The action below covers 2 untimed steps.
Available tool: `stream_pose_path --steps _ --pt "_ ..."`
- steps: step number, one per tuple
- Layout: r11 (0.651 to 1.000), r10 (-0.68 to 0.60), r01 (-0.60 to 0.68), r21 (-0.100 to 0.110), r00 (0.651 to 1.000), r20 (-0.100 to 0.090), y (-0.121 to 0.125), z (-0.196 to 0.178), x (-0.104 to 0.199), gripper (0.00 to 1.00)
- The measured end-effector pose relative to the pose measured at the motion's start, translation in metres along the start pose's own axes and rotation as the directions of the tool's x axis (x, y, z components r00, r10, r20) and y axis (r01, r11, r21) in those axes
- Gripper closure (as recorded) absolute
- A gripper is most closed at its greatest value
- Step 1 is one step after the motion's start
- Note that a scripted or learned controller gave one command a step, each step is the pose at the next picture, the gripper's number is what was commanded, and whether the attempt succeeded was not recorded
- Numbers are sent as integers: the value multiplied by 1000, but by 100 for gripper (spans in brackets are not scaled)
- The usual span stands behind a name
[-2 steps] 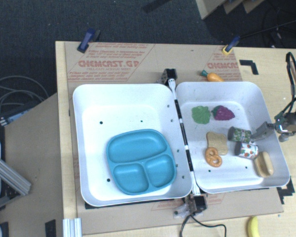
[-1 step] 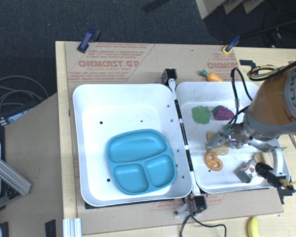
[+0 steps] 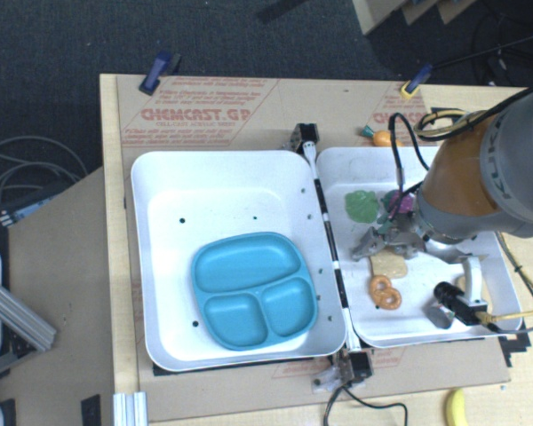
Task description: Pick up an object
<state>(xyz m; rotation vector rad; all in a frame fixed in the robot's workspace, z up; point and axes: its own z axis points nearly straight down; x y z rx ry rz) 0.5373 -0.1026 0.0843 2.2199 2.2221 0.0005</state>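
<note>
Saw the tool (image 3: 384, 238) low in the right white bin (image 3: 426, 334), on the grey arm (image 3: 515, 167) with the orange band. Could not tell if wide or narrow. Found a flat tan piece (image 3: 391, 265) just beside it, touching or not, hard to say. Spotted a small pretzel (image 3: 385, 293) just below that, a green leaf (image 3: 361, 205) near the tool, and a blue divided plate (image 3: 253, 288) in the left bin (image 3: 155, 238).

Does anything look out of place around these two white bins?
Two things lie outside the bins: a small yellow curved object on the bench near the right white bin's front edge, and a small orange object behind it.
</note>
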Motion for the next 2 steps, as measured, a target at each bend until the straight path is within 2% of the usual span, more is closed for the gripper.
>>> stream_pose_path --steps 1,2 --pt "1000 1 -1 -1 1000 1 0 -10 0 100" --pt "1000 -1 1 -1 1000 -1 -1 -101 59 100"
